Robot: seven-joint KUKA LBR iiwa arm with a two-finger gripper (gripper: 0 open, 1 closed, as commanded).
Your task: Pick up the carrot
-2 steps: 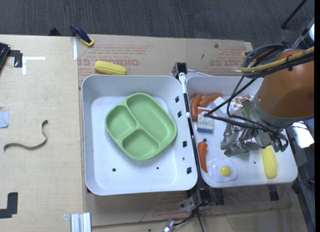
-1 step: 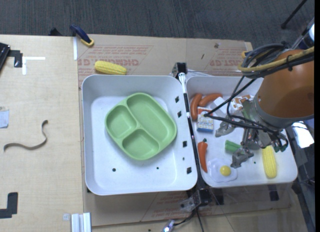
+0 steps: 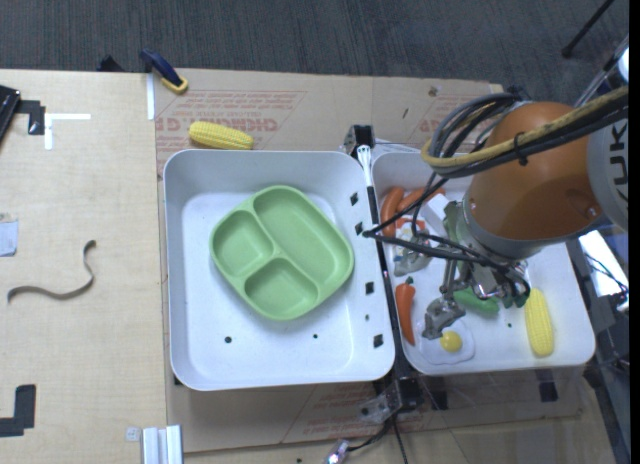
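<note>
Arm low over the right bin, carrot not yet picked

The gripper (image 3: 440,314) hangs in the right bin (image 3: 570,352), and I cannot tell if it is open or closed; the carrot (image 3: 405,310) lies just left of it by the bin's left wall, apparently untouched, so this looks like the approach step, and the next move calls for a shift left onto the carrot. That bin also holds a corn cob (image 3: 539,321) at right, a green piece (image 3: 478,301), a small yellow item (image 3: 451,342) and orange-red pieces (image 3: 400,202) at the far end; the left bin (image 3: 200,352) holds a green divided plate (image 3: 281,251)
</note>
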